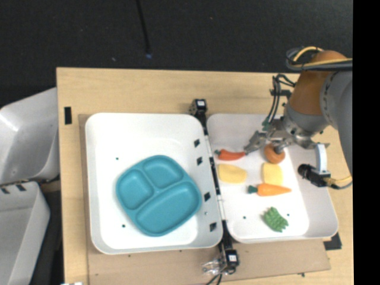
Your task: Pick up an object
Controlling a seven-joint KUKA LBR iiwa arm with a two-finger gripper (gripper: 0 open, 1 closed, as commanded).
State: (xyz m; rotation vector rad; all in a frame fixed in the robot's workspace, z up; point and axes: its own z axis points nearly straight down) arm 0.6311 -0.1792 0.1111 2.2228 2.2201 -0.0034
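Note:
My gripper [270, 146] hangs low over the back of the right bin [317, 218], and its fingers stand spread open. A small round orange fruit [274, 155] lies just under it, between the fingertips and not lifted. A red chili [230, 155] lies to its left. A yellow piece [231, 173], a pale yellow block [272, 173], an orange carrot [273, 189] and a green leafy piece [275, 218] lie nearer the front.
The left bin [101, 218] holds a blue divided plate [157, 193]. A black hinge strip [211, 171] runs between the two bins. The grey arm with its orange band [312, 94] comes in over the right bin's back right corner.

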